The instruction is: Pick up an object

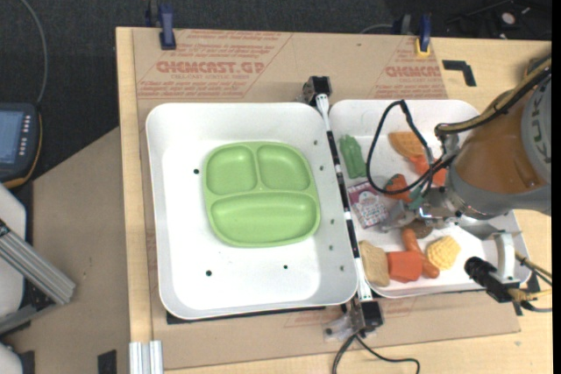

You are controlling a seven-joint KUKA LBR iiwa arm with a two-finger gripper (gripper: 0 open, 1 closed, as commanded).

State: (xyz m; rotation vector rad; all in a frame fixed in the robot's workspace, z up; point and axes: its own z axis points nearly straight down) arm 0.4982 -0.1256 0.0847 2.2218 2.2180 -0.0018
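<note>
The arm [504, 158] runs off the right edge; it hides the gripper and much of the right bin [386, 114].

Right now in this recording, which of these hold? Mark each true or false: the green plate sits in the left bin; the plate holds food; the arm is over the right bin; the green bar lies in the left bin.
1. The green plate sits in the left bin. True.
2. The plate holds food. False: its three compartments are bare.
3. The arm is over the right bin. True.
4. The green bar lies in the left bin. False: it lies in the right bin, near the divider.
</note>
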